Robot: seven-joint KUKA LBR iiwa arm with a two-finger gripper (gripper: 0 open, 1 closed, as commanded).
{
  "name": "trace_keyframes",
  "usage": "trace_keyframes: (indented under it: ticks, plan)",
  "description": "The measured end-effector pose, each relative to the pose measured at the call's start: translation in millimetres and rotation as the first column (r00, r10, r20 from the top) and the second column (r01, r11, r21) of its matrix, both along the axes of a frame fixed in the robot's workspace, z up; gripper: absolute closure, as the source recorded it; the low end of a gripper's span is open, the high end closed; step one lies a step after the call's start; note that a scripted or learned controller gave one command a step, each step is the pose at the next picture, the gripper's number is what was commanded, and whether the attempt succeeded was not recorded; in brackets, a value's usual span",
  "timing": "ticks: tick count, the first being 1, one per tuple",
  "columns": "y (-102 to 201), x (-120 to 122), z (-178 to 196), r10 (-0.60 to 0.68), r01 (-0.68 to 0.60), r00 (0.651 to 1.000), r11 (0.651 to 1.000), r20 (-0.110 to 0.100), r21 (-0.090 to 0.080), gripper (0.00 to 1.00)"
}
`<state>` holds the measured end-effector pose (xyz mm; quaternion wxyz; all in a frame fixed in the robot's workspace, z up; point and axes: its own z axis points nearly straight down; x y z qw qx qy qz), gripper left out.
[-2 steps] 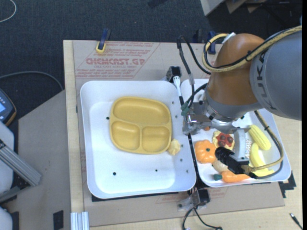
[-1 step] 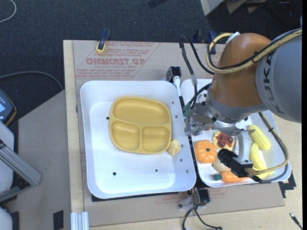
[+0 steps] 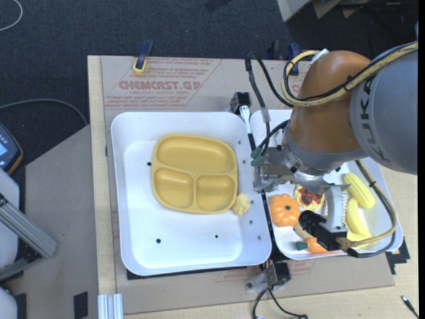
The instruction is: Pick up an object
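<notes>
The grey arm with its orange band point(image 3: 329, 95) reaches in from the right and hangs over the right bin point(image 3: 392, 244). Its gripper point(image 3: 302, 193) points down into that bin, just above a small orange pumpkin point(image 3: 287, 211). Beside it lie a yellow corn cob point(image 3: 360, 190), a yellow banana-like piece point(image 3: 356, 221), a black object point(image 3: 317, 228) and a small orange piece point(image 3: 316, 246). The wrist hides the fingers. In the left bin point(image 3: 133, 178) sits a yellow divided plate point(image 3: 194, 173), with a small pale yellow lump point(image 3: 241, 205) at its right edge.
Both bins rest on a cardboard sheet point(image 3: 166, 82) with red print. Cables point(image 3: 262, 105) run along the divide between the bins. A yellow and blue clamp point(image 3: 141, 60) sits at the sheet's back edge. A metal rail point(image 3: 26, 228) lies at the far left.
</notes>
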<state>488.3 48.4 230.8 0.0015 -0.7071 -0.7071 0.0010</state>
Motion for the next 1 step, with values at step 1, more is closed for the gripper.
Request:
trace_keyframes:
  ticks: [1]
  plan:
    - [-8.5,8.1,1.5,0.000,0.000,1.000,1.000,0.004,0.000,1.00]
